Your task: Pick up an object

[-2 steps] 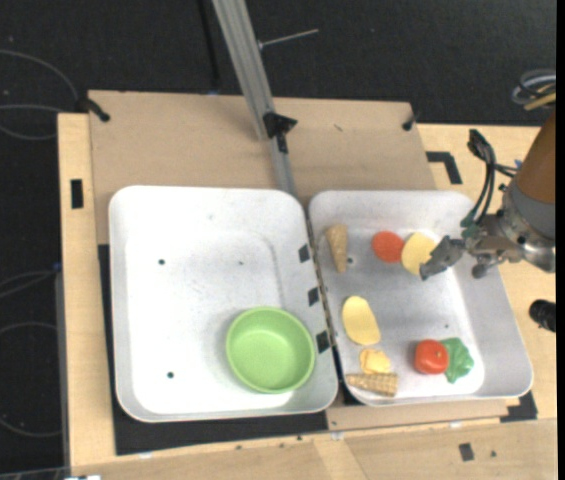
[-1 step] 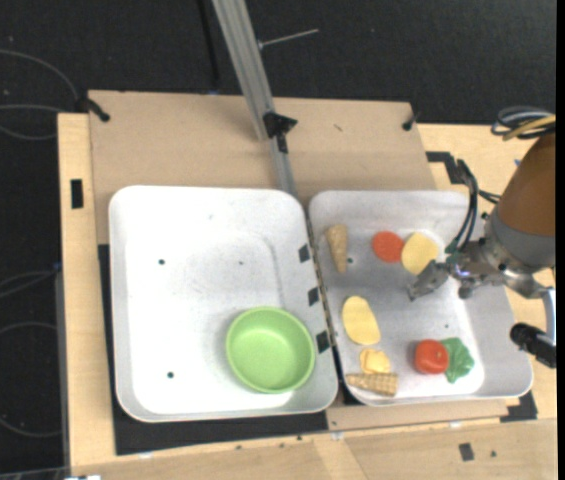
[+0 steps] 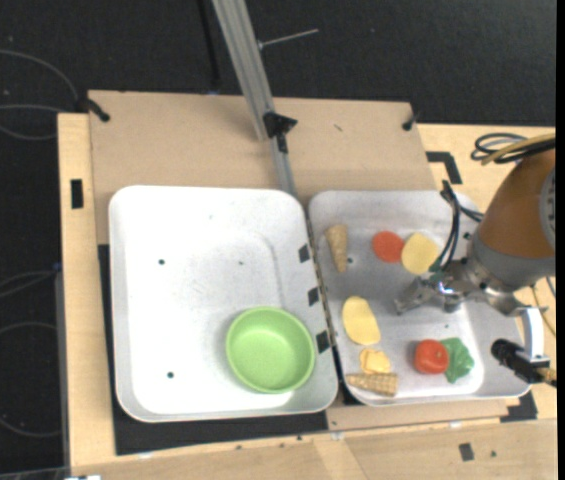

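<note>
White plastic lies under me: two shallow bins sit side by side on the tan table [image 3: 362, 128], and I reach into the right bin [image 3: 382, 208] from its right edge. My arm [image 3: 522, 218] shows its orange band above the grey wrist. My fingers [image 3: 430, 296] hang low over the middle of that bin, above its bare floor; they are small and dark against the wrist, and I cannot tell whether they stand apart or together. I see nothing between them.

The things to pick from lie around me in the right bin. A red round piece [image 3: 388, 246] and a pale yellow piece [image 3: 420, 253] touch each other just above my fingers. A tan cone-shaped piece [image 3: 338, 246] lies near the bin's left wall. A yellow oval piece [image 3: 361, 320] lies to the left of my fingers, with a small yellow chunk [image 3: 373, 360] below it and a waffle-patterned piece [image 3: 374, 383] at the lower wall. A red tomato with a green top [image 3: 440, 357] sits just below my fingers.

The left bin [image 3: 162, 228] carries a green bowl [image 3: 270, 349] near its lower right corner. A grey metal pole [image 3: 247, 63] slants across the top of the table.
</note>
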`<state>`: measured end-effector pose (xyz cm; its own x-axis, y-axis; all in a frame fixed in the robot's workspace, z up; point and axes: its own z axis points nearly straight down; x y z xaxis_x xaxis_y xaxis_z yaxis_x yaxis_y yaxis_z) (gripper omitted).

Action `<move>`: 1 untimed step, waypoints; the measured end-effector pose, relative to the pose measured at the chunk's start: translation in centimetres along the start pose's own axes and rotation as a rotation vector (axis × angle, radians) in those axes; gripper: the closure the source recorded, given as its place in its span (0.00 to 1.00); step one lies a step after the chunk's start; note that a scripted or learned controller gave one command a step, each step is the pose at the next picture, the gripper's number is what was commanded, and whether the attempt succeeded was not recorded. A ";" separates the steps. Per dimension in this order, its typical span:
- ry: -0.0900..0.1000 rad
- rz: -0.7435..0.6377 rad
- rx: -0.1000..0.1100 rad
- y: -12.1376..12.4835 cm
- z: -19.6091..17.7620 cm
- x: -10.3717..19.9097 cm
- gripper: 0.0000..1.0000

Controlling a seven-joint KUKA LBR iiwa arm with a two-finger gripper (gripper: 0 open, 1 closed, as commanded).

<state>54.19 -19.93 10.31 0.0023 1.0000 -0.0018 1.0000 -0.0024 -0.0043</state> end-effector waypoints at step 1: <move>0.001 0.005 -0.009 0.2 -1.4 0.0 1.00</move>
<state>54.43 -19.93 11.74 0.0073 1.0000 -0.0007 1.0000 -0.0073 0.0047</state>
